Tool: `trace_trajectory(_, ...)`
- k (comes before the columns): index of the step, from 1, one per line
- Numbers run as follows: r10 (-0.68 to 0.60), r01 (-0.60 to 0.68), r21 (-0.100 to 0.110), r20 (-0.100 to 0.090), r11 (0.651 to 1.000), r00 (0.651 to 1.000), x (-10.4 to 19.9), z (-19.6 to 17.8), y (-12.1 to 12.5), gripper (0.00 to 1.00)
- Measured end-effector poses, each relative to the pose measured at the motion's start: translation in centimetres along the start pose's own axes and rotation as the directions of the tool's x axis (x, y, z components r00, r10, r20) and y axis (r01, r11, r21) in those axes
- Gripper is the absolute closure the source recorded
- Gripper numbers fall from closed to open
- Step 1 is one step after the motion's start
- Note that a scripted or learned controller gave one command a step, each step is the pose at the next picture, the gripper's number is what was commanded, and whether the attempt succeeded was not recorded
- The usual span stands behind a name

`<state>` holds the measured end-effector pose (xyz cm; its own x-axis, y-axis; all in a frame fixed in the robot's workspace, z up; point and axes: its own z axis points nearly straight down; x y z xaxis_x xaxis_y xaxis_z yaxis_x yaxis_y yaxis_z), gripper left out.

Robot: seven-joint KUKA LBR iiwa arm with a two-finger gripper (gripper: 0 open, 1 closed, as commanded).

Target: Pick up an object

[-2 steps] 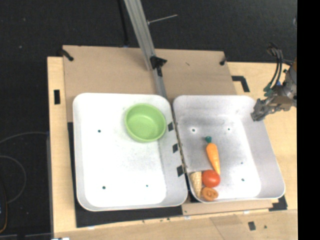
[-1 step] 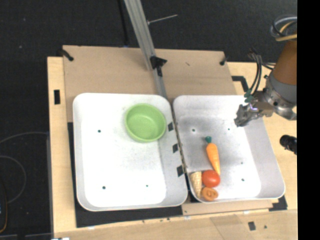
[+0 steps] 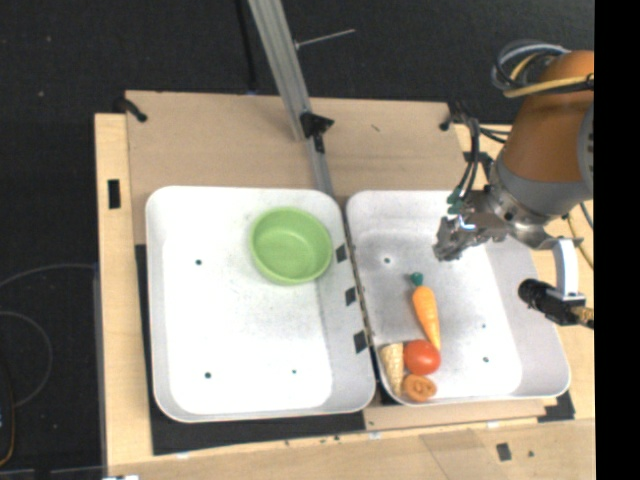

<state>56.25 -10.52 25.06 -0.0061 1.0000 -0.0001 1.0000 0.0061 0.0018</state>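
Two white bins lie side by side; the left bin holds one green bowl near its far edge; the right bin holds one carrot, one tomato, one pale corn-like piece and one small orange piece, the last three crowded together in the near left corner; the gripper hangs above the far part of the right bin, apart from the carrot; nothing is seen in it, and how wide it stands I cannot tell; a metal pole rises behind the bins.
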Motion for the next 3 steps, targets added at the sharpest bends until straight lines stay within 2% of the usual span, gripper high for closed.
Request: trace_trajectory(3, -0.001, 0.001, 0.003, -0.001, 1.0, 1.0, 16.1, 1.5, -0.2, 1.0)
